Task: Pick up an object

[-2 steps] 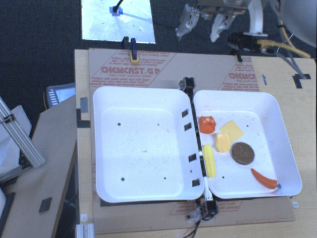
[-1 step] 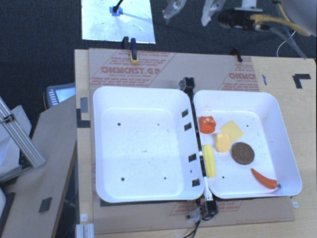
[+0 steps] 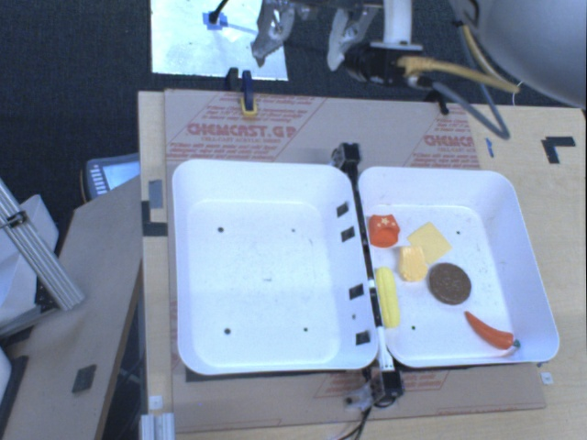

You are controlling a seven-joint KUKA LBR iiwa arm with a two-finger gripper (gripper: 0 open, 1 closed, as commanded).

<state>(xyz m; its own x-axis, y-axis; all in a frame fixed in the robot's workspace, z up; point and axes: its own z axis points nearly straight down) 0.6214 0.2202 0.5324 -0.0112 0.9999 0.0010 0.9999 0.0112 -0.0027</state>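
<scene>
Your two-finger metal pincer (image 3: 304,33) hangs high above the far edge of the table (image 3: 275,122), well away from both shallow white bins; its fingers stand spread apart with nothing between them. Everything you could pick lies in the right-hand white bin (image 3: 527,246), crowded toward its left wall: a small orange-red block (image 3: 383,230), a pale yellow flat square (image 3: 429,242), a smaller yellow chunk (image 3: 413,264) touching it, a round brown disc (image 3: 450,283), a yellow elongated piece (image 3: 388,298) lying along the divider, and a red-orange chilli-shaped piece (image 3: 490,331) near the front right corner. You would probably do best with the chilli, since it lies apart from the others with free floor on both sides. Bring the pincer over its middle, turn the fingers across its narrow width, and descend straight. The yellow elongated piece looks risky, being tight against the wall.
</scene>
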